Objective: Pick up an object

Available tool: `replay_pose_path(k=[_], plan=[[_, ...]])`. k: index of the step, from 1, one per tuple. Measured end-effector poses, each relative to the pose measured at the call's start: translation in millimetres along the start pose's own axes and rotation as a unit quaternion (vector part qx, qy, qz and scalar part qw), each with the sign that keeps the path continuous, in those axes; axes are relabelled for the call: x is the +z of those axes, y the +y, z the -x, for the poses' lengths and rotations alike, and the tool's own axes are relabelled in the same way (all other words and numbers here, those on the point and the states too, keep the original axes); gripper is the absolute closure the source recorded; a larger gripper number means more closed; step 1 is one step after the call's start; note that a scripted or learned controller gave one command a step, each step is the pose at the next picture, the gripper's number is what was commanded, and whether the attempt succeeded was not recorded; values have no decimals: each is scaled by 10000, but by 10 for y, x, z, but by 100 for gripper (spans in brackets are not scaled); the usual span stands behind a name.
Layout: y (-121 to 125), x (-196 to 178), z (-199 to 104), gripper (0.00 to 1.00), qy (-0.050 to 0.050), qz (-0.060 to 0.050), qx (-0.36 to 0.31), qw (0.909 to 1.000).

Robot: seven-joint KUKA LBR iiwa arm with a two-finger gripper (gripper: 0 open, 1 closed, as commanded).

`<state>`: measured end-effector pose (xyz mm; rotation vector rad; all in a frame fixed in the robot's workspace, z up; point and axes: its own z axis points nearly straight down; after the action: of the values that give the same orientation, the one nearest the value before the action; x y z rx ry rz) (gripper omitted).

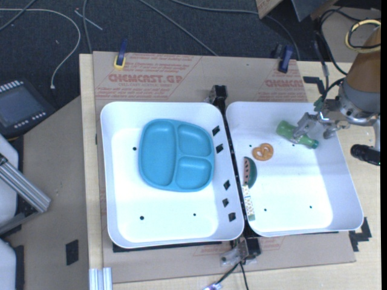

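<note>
Bench (91, 162) carries two white bins side by side. Left bin (121, 216) holds a blue divided plate (176, 154), three compartments, lying flat, nothing on it. Right bin (314, 204) holds the small stuff: a green object (290, 132) near the far right part, a pretzel-shaped brown piece (263, 152) near the middle, and a watermelon-slice toy (250, 171) against the inner wall next to the divider.

Arm (366, 80) comes in from the right, orange band above the wrist, low over the right bin's far right corner. Gripper (311, 128) sits right at the green object, touching or just above it; the near end of the object is overlapped by the metal fingers. Cannot tell whether they are apart or together, too small and cluttered. Cannot say the object is held.

Step in hand, as I judge it: the grasp attempt on the green object, at or just before closing. Nothing looks lifted; the object appears to rest on the bin floor.

Next move calls for a firm close across the object's narrow width, then a straight lift. Risk: object lies at a slant to the fingers and could slip or roll toward the pretzel piece, which lies near but apart.
</note>
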<state>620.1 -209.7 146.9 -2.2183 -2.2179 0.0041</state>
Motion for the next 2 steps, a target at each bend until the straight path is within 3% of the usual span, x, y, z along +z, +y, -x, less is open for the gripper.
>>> replay_pose_path(k=[1,2], plan=[[4,460,-95,0,2,12,-10,10000],[47,552,-86,0,-28,76,-14,10000]])
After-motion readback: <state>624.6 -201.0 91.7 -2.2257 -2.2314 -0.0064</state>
